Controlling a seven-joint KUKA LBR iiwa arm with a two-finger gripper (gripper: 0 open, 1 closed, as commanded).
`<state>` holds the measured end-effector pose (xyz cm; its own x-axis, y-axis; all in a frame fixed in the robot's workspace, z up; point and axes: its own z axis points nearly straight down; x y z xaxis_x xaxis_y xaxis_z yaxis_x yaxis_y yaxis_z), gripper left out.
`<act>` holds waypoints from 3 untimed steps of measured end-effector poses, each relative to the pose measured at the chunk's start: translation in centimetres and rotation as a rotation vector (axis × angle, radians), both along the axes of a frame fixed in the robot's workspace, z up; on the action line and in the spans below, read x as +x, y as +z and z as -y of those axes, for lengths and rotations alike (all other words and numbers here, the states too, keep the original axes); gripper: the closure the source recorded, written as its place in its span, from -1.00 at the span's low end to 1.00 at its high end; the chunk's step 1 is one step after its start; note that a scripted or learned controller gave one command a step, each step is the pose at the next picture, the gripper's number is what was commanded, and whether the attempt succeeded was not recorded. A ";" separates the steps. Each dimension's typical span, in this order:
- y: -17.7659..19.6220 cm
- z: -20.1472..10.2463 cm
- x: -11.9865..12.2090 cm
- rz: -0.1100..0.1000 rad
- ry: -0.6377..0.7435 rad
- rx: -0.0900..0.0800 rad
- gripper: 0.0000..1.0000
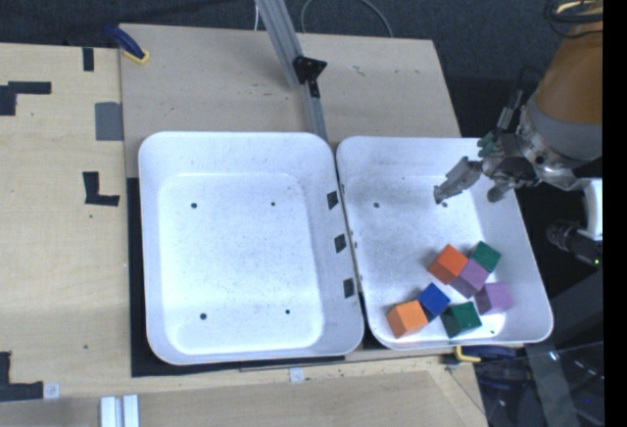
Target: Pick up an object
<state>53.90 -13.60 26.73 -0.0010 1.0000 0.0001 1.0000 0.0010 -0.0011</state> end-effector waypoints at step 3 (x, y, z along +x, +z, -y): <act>-4.6 0.5 -4.6 0.002 -0.004 -0.003 -1.00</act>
